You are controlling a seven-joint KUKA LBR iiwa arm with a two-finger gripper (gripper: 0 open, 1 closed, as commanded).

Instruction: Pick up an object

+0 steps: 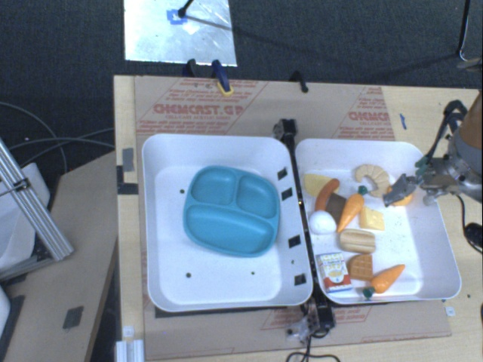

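My gripper [398, 192] hangs over the right side of the right bin [441, 262], just right of a tan croissant [372, 175]. A small yellow-orange piece [407, 200] peeks out right under it; whether it is held I cannot tell. The bin also holds toy food: a yellow cheese wedge [318, 182], a red-orange sausage [327, 193], an orange carrot [349, 212], a cheese square [371, 218], a white egg [323, 222], a hot dog bun [357, 240], a waffle [361, 265], a second carrot [386, 278] and a small carton [333, 271].
The left bin [162, 277] holds a blue divided plate [232, 210]. Black clips [290, 202] sit along the wall between the bins. The arm's wrist [462, 164] reaches in over the right rim. Cardboard lies under both bins.
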